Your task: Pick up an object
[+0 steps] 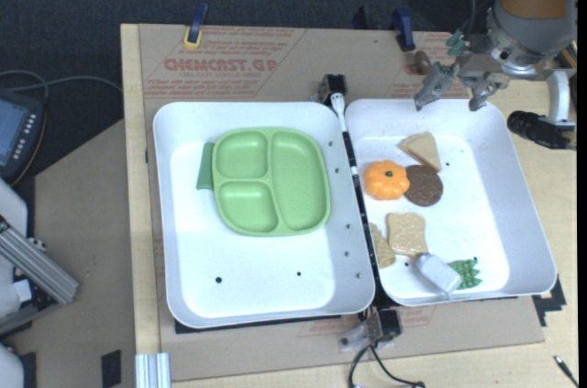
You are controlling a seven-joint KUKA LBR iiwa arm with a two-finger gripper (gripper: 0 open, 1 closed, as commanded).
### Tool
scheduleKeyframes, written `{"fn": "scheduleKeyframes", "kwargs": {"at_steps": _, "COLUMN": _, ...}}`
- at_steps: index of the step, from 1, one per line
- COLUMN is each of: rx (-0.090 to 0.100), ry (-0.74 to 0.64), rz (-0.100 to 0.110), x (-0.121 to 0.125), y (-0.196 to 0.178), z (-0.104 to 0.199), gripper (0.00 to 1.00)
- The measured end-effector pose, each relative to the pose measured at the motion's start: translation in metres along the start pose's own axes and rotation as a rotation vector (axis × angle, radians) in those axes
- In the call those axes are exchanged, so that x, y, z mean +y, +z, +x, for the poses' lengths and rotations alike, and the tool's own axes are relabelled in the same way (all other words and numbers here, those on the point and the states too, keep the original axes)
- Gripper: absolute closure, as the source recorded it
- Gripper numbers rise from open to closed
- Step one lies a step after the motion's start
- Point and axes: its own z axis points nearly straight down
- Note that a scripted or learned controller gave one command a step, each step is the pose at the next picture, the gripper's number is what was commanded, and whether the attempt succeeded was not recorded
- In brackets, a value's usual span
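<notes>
My gripper (454,93) hangs above the far edge of the right bin (523,194), its two fingers spread open with nothing between them. Below it in that bin lie a tan wedge (421,149), an orange pumpkin (386,180), a dark brown round cookie (424,185), a beige cracker (406,233), a grey-white block (436,273) and a small green piece (466,271). The wedge is the nearest object to the gripper.
The left bin (183,267) holds a green divided plate (271,181). A black divider (350,184) runs between the bins. Clamps stand on the cardboard bench top at the far edge, a yellow one (194,30) and a blue one (402,27).
</notes>
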Motion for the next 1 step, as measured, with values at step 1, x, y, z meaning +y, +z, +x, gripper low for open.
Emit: {"fn": "scheduleKeyframes", "kwargs": {"at_steps": 1, "rx": -0.002, "ry": -0.002, "rz": -0.013, "x": 0.0021, "y": -0.008, "z": 0.0002, "gripper": 0.0}}
